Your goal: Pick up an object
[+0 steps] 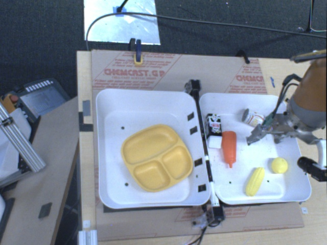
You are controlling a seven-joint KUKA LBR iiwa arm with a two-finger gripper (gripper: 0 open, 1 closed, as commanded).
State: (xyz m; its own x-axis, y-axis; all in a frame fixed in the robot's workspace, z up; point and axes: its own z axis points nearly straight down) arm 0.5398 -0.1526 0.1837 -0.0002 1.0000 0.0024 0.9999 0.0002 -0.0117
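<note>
The right bin (294, 188) holds an orange-red bottle (229, 146) lying near its left side, a yellow corn cob (254, 181) at the front, a yellow ball (279, 165) to the right of it, and a small pale can (253, 117) at the back. A black and white item (213, 124) and a white block (214, 142) lie against the left wall. My gripper (255, 135) hangs over the middle of this bin, right of the bottle and just in front of the can. Nothing shows in its grasp.
A yellow three-part tray (156, 157) lies in the left bin (110, 152). A black divider with clips (200, 137) runs between the two bins. The grey and orange arm (309, 101) covers the right bin's far right corner.
</note>
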